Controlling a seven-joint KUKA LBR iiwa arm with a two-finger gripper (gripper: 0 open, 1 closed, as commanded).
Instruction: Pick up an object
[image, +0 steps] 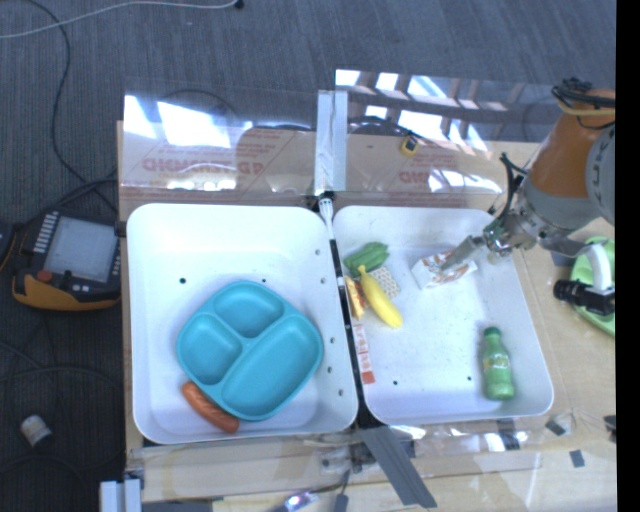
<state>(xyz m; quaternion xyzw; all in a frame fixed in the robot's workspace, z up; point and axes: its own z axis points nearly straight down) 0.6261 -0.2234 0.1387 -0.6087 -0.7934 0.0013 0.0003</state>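
Observation:
My gripper reaches into the right bin from the upper right, its tip low over the bin floor. A small white packet with red print lies just left of the tip, touching or nearly touching it. A yellow banana and a green vegetable lie near the bin's left wall, with a small waffle-like piece between them. A green bottle lies on its side at the lower right.
The left bin holds a blue divided plate with an orange sausage by its lower left edge. A red-printed strip lies along the divider. Green items sit on the bench outside, right of the bins.

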